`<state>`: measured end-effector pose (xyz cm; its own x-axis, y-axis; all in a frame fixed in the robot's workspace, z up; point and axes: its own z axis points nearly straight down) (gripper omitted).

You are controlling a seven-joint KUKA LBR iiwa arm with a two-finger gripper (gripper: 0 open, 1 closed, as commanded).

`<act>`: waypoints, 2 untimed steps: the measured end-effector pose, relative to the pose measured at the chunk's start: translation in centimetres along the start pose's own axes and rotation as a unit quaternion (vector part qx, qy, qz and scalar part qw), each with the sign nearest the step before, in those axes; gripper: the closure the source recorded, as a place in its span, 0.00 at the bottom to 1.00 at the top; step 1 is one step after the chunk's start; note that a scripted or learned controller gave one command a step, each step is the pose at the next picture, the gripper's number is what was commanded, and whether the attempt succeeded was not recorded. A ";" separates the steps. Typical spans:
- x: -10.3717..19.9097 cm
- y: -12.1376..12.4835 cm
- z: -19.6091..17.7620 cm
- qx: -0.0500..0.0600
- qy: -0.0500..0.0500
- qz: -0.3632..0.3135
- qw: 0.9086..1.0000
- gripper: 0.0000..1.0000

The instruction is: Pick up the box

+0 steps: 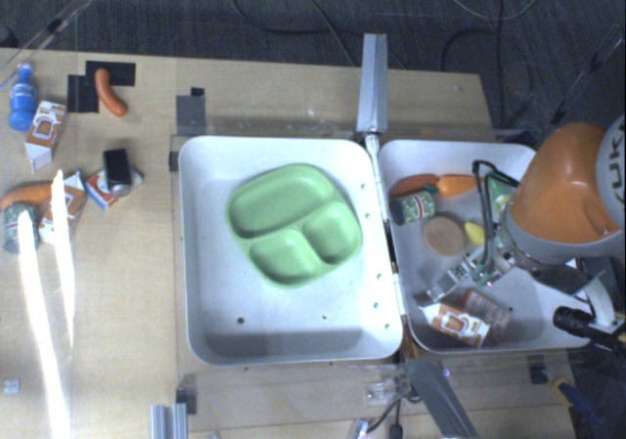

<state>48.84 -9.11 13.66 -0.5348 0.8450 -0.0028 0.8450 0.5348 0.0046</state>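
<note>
A small brown, white and orange box lies flat near the front edge of the right bin. My gripper hangs low in that bin, just behind and above the box, under the arm's orange band. Nothing can be seen held in the gripper. The arm hides the right part of the bin.
Behind the gripper in the right bin lie a green-labelled can, an orange sausage-like piece, a tan disc and a yellow item. The left bin holds a green divided plate. Small items are scattered on the bench at the left.
</note>
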 end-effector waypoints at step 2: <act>-3.5 6.0 3.6 -0.006 -0.003 -0.039 0.999 1.00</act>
